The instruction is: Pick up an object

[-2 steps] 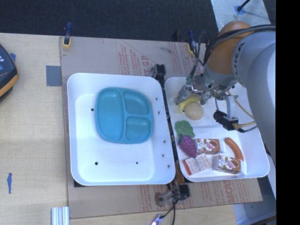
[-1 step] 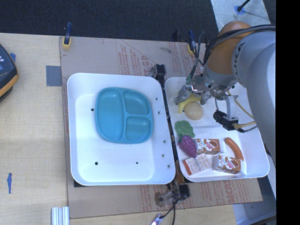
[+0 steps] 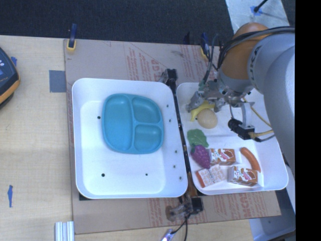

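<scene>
My gripper (image 3: 204,103) hangs low over the back left part of the right bin (image 3: 273,149), right at a yellow banana (image 3: 196,112) and a beige egg-shaped object (image 3: 206,119). In front of them lie a green leafy toy (image 3: 196,137), purple grapes (image 3: 201,156), three snack packets (image 3: 222,157) and an orange-red sausage (image 3: 250,158). From this angle the gripper's tips blend into the banana, and nothing shows as lifted.
The left bin (image 3: 85,134) holds a blue divided plate (image 3: 133,123). A black bracket (image 3: 170,76) sits between the bins at the back. The grey arm with its orange band (image 3: 248,34) and cables fills the upper right. A dark device (image 3: 6,74) lies at the far left.
</scene>
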Robot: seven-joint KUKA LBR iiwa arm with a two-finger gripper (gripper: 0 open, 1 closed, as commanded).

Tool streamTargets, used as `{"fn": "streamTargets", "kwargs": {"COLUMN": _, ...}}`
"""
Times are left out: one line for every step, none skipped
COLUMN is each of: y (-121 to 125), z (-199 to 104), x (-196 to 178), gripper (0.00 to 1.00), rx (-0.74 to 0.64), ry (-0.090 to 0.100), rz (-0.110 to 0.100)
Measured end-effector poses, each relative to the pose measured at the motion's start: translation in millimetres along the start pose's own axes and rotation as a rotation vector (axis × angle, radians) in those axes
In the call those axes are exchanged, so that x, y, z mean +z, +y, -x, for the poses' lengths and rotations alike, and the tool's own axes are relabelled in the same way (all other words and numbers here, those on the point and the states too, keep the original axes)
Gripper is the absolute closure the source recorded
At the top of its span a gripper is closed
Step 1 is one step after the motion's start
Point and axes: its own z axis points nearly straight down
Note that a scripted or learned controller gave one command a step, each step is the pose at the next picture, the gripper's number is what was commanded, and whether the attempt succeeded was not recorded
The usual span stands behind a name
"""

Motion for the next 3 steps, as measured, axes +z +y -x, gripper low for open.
{"fn": "streamTargets", "kwargs": {"y": 0.0, "z": 2.2, "x": 0.0, "gripper": 0.0, "rx": 0.003, "ry": 0.0, "rz": 0.001}}
{"fn": "streamTargets", "kwargs": {"y": 0.0, "z": 1.6, "x": 0.0, "gripper": 0.0, "rx": 0.002, "ry": 0.0, "rz": 0.0}}
{"fn": "streamTargets", "kwargs": {"y": 0.1, "z": 4.3, "x": -0.1, "gripper": 0.0, "rx": 0.005, "ry": 0.0, "rz": 0.001}}
